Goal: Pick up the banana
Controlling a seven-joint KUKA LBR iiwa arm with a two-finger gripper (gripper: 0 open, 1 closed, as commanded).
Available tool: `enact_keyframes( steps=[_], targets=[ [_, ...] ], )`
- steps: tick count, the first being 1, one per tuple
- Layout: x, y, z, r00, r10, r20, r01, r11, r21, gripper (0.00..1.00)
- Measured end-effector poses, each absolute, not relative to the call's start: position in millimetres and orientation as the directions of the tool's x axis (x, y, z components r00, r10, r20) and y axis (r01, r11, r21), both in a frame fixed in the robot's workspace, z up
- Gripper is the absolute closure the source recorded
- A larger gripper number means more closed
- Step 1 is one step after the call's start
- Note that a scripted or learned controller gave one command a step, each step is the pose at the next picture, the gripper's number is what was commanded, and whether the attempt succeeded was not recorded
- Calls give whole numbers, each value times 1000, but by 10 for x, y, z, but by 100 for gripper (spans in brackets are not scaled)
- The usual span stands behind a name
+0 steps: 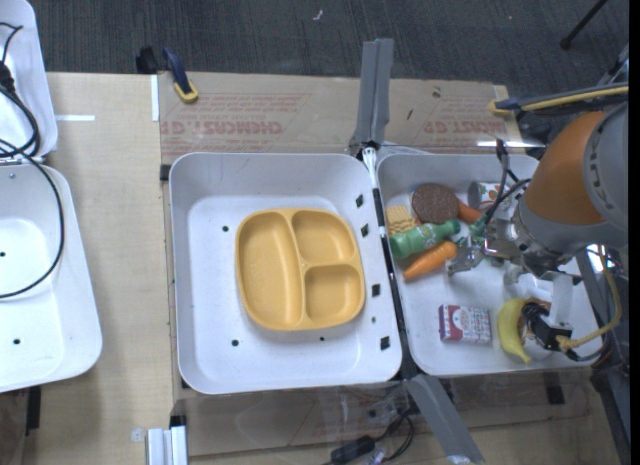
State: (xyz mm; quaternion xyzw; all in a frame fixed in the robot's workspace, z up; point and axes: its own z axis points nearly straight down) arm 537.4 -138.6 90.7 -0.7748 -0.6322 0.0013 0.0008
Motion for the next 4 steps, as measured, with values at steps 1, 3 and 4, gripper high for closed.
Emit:
enact_keyframes(
  steps=[1, 3, 4],
  targets=[
    [4857, -1701, 908, 235, 972, 0, 972, -235, -4, 0],
    [4868, -1749, 1615, 100, 995, -1, 995, -100, -1, 100],
    [4868, -1748, 1615, 100, 995, -1, 995, -100, -1, 0]
  ],
)
